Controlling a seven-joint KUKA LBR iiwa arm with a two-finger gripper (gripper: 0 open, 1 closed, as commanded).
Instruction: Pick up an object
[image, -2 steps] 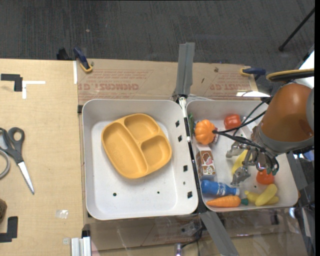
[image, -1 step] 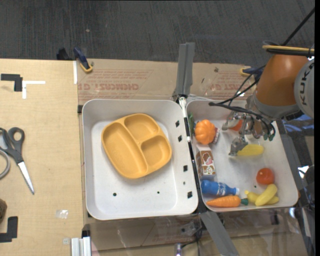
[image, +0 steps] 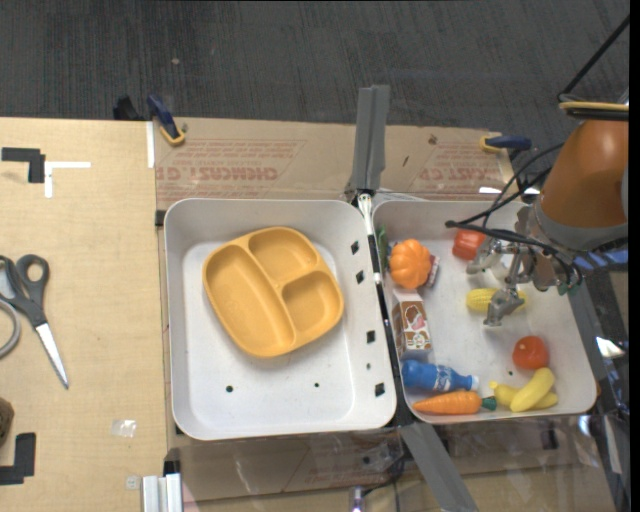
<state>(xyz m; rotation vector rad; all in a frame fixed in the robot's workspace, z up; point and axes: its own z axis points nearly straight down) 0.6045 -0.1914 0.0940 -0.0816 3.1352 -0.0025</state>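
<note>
1. The tool (image: 505, 300) hangs low in the right bin (image: 578, 330), right over a small yellow corn piece (image: 481, 297); its fingers look spread, with nothing between them.
2. A red tomato (image: 530, 352) lies just below it, and a banana (image: 533, 390) sits in the near corner.
3. In the left bin (image: 178, 330), a yellow divided plate (image: 273, 290) lies flat.
4. Scissors (image: 35, 310) rest on the table (image: 80, 390).

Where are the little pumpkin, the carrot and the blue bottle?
pumpkin (image: 410, 262), camera view, middle of its orange body
carrot (image: 447, 404), camera view, middle of its orange length
blue bottle (image: 432, 377), camera view, its blue body
</note>
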